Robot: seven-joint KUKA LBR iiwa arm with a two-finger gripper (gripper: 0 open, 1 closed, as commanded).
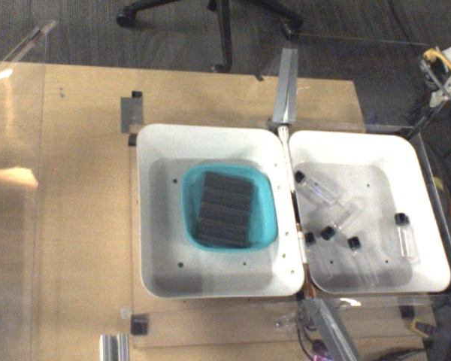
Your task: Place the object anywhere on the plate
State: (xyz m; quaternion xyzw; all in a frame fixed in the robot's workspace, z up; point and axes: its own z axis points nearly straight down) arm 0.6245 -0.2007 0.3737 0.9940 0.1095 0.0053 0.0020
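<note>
Dark ribbed block (224, 209) lies flat in the middle of the teal plate (267, 201), inside the left bin (210, 138). Beside it, the right bin (361, 145) holds scattered clear vials (316, 188) with black caps, lying on their sides.

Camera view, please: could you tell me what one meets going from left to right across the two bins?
Left bin's wall → teal plate carrying a dark ribbed block → right bin's rim → clear vial with a black cap → small black caps → another clear vial.
</note>
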